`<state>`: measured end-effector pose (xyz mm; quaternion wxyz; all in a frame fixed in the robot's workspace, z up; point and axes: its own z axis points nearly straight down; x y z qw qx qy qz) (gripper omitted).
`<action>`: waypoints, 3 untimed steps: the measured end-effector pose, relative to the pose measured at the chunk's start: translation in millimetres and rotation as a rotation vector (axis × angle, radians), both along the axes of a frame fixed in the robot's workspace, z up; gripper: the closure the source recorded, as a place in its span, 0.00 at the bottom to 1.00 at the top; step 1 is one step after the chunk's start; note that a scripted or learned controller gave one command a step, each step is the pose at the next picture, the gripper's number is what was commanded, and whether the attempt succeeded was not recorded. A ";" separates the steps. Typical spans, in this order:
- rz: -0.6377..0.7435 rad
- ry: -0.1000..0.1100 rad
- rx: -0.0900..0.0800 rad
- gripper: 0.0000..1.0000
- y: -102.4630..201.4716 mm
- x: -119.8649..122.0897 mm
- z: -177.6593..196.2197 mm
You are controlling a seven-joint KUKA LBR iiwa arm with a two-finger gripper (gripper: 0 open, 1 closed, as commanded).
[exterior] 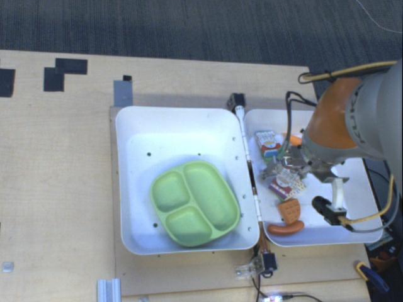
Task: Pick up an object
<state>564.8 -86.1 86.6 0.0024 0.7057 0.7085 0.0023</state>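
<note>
Camera view, looking down: the arm (pixel 352 118) covers much of the right bin (pixel 359 228), and the gripper (pixel 286 163) is lost in the clutter beneath it, so whether it grips anything cannot be told. Partly hidden there lies a striped packet (pixel 286 184). Clear to see are one small carton (pixel 269 142), one cracker (pixel 290 211) and one sausage (pixel 285 228). One green tray (pixel 195 203) with three compartments sits in the left bin (pixel 176 128).

Green divided plate (pixel 195 202) in left bin (pixel 135 168), gripper (pixel 284 168) over right bin (pixel 359 231)
</note>
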 end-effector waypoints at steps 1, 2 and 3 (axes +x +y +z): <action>0.001 -0.006 -0.001 1.00 0.0 2.1 12.0; 0.001 -0.006 -0.001 0.00 0.0 2.0 11.9; 0.002 -0.009 0.000 1.00 0.8 3.3 22.8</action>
